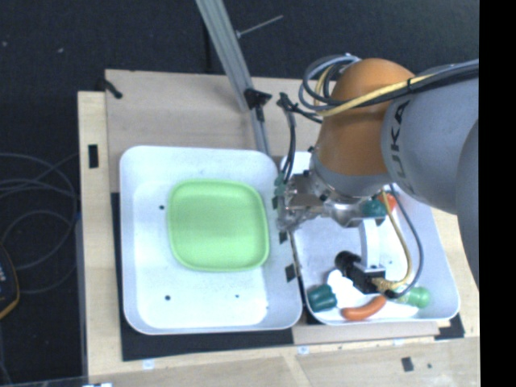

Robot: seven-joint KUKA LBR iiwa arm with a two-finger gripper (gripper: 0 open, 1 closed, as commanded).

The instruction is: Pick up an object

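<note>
A grey arm [427, 143] with an orange band reaches in from the right over a pale counter [177, 111] that carries two shallow white bins side by side. The left bin [137, 289] holds a single light-green plate [218, 224], square with rounded corners, lying flat near the middle and apart from the walls. The right bin [322, 244] holds a scatter of small things along its near edge: a teal cylinder [321, 298] at the near left corner, an orange sausage-shaped piece [363, 310] just beside it against the near wall, a white piece [345, 285] between and slightly behind those two, and a green piece [418, 297] toward the near right corner. Farther back, a second teal piece [372, 209] and a second orange piece [393, 202] are partly hidden by the arm. The gripper [310, 204] hangs over the divide between the bins, at the right bin's left wall; whether it is open or closed cannot be told, and nothing is seen held in it.
</note>
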